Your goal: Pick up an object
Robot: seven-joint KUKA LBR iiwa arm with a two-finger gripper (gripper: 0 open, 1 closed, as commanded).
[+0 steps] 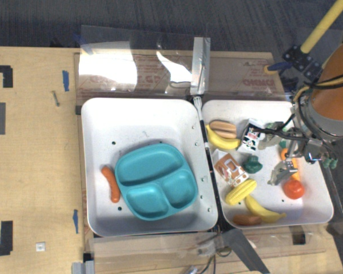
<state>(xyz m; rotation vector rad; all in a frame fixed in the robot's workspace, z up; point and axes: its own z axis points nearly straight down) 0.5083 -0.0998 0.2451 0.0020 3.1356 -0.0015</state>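
In the camera view, the hand (282, 173) hung low in the right bin (320, 210), fingers narrowly parted and holding nothing, just beside an orange-red tomato (294, 189). A banana (263, 209) lay near the front wall; the left bin (97, 119) carried a teal divided plate (154, 180).

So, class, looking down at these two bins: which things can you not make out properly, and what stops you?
- Gripper: small and blurred over the right bin; open or shut cannot be told.
- Orange-red object: partly covered by the gripper; its kind is unclear.
- Reddish piece: partly under a banana, too little showing to name.
- Small patterned box: print too small to read.
- Arm: cut off by the right edge.
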